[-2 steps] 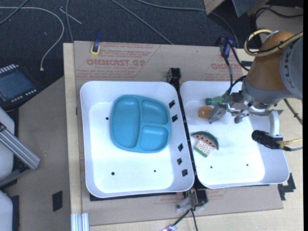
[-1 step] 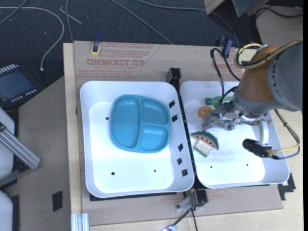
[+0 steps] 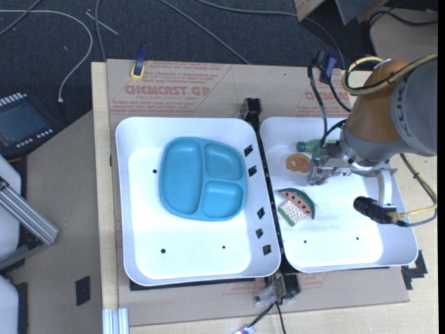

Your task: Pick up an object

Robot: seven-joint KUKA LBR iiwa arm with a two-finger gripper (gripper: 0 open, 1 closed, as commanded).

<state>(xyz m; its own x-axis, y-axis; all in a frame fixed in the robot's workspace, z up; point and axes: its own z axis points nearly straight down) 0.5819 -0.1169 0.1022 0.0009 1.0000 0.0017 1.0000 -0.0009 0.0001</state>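
While the grey arm with an orange band (image 3: 379, 113) reaches in from the right, its pincer (image 3: 320, 172) sits low over the upper left part of the right shallow white plastic bin (image 3: 341, 245). Wide or narrow, holding or not: cannot tell from this angle.

Right bin contents, three pickable things:
- small brown round piece (image 3: 299, 163), just left of the pincer, very close to it; touching or not is unclear.
- small green piece (image 3: 308, 146), just above the brown one, partly hidden behind the pincer.
- toy watermelon slice (image 3: 295, 207), red with a green rim and a pale dotted patch, lying flat below the pincer, apart from it, near the bin's left wall.

Left shallow white plastic bin (image 3: 195, 249) holds one light blue divided plastic plate (image 3: 203, 178), lying flat in the upper middle: one long compartment on the left, two smaller ones on the right.

Bins stand side by side, meeting along the middle, with small black clips (image 3: 261, 216) down that seam. Both rest on a pale board surface (image 3: 174, 82) with red print. A blue and yellow clamp (image 3: 140, 62) sits at its top left edge.
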